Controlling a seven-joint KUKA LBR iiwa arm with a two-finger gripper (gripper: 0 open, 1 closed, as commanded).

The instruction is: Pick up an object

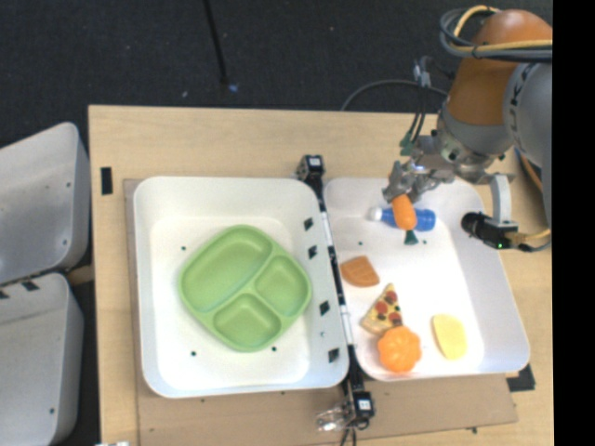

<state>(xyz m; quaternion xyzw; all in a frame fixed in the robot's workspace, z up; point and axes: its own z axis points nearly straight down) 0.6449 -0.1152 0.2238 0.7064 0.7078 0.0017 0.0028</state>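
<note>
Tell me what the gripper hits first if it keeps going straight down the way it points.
Most likely the toy carrot, which lies right under the gripper on top of a blue object in the right bin. Depth is hard to judge from this slanted view, so it may already be touching.

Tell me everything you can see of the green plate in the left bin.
The green plate is a light green divided dish, plastic by its look, with rounded corners and three compartments: one long section along its upper left and two smaller ones at the right and bottom. All three are bare. It lies flat, right side up, turned at a slant, near the middle of the left bin. It rests on the bin floor.
</note>
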